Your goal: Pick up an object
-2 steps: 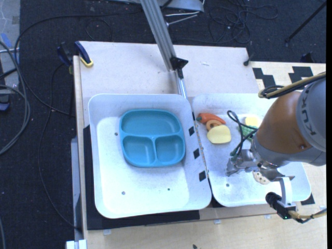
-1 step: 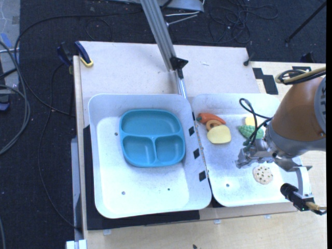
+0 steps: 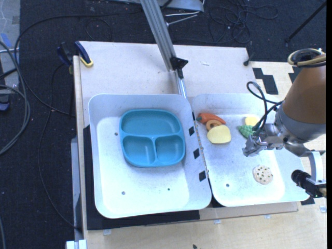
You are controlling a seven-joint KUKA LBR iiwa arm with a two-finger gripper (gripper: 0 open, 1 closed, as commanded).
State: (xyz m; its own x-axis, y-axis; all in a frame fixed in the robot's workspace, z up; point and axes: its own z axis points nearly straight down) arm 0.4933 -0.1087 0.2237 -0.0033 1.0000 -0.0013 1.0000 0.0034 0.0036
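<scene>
Approach step: hand (image 3: pixel 252 148) low in right bin (image 3: pixel 228 188), grip state indiscernible. Cookie (image 3: pixel 263 175) just below; needs descent.

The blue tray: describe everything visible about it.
The blue tray is a rounded rectangle of smooth, plastic-looking material, split into three compartments: one wide one along the far side and two smaller ones nearer the camera. It lies flat, open side up, in the left white bin, nothing resting in it, and apart from the gripper.
</scene>
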